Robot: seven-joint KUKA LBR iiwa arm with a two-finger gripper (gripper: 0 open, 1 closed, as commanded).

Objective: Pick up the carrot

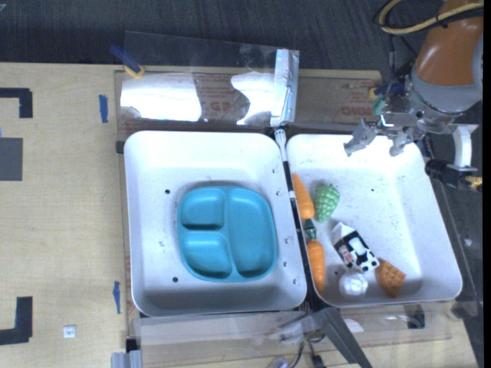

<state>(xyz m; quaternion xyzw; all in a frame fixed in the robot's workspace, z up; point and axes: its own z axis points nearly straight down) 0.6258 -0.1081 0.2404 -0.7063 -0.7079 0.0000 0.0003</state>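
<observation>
Camera view, hand (377,138) spread open, holding nothing, well apart from carrot (303,198)

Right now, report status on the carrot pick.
Gripper open, above right bin's far edge, holding nothing. Two carrots along bin's left wall: one farther, one nearer. Green toy beside the farther.

Robot lab: arm (449,52), taped bench (61,205)

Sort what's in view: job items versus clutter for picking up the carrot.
Job: upper carrot, lower carrot, gripper, right bin.
Lying about: blue plate, left bin, green toy, cow toy, waffle toy.
</observation>
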